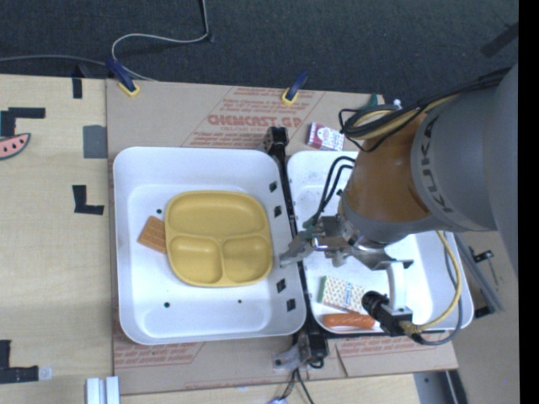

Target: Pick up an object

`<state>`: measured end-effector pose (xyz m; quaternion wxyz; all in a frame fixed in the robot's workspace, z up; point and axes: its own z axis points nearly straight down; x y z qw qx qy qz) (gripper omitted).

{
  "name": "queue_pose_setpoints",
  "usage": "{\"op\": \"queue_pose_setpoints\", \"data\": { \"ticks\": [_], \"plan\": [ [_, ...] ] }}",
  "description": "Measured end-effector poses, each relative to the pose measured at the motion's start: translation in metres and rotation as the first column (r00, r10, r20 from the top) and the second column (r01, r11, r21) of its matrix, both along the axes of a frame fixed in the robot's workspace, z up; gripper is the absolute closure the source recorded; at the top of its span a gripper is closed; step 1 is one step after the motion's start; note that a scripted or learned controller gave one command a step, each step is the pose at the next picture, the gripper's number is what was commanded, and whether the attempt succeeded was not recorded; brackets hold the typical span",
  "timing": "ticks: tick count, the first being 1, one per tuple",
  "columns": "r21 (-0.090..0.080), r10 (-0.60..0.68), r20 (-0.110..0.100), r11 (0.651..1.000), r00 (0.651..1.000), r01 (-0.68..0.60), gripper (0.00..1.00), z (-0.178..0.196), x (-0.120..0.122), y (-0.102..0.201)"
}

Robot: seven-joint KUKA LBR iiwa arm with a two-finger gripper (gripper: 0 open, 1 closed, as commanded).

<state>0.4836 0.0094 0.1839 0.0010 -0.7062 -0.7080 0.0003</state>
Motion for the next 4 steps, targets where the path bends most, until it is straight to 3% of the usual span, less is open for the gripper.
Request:
{"op": "queue_pose_setpoints", "data": {
  "ticks": [1, 2, 3, 4],
  "plan": [
    [-0.021, -0.016, 0.015, 1.0, 1.0, 0.016, 0.0, -0.055, 0.002, 0.042],
    [-0.002, -0.002, 0.001, 1.0, 1.0, 0.002, 0.0, 0.0, 0.07, 0.046],
    [-0.003, -0.001, -0.002, 1.0, 1.0, 0.001, 1.0, 0.009, 0.07, 0.046],
    [-0.003, 0.0, -0.004, 1.0, 1.0, 0.0, 1.0, 0.018, 0.07, 0.046]
  ]
}}
